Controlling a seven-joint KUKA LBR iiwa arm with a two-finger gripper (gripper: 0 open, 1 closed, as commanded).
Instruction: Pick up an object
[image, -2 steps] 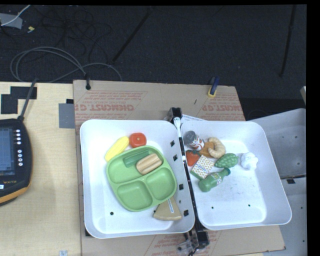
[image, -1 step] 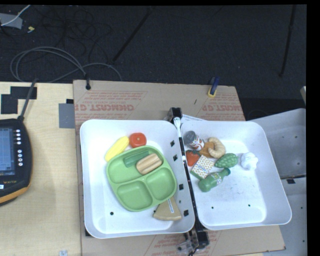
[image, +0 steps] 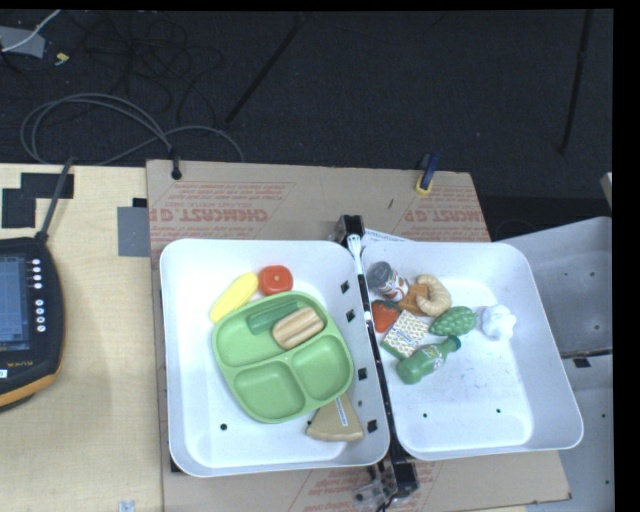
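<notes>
The left bin (image: 185, 400) holds a green divided plate (image: 270, 385) with a tan bun (image: 298, 326) and a green cucumber (image: 272, 314) in its far compartment. A yellow banana (image: 234, 296) and a red tomato (image: 275, 279) lie beside the plate, and a tan wedge (image: 335, 425) lies at its near edge. In the right bin (image: 490, 400), clustered at the far left, are a silver can (image: 383, 278), a pretzel (image: 432, 294), a red piece (image: 384, 316), a checkered packet (image: 406, 333), a green bottle (image: 425, 361), a green leafy toy (image: 453, 322) and a white crumpled object (image: 497, 321).
Both bins rest on a cardboard sheet (image: 300, 200) with a blue and yellow clip (image: 428, 172) at its far edge. A teach pendant (image: 25, 320) lies on the bench at the left. Cables (image: 100, 110) trail over the dark floor behind.
</notes>
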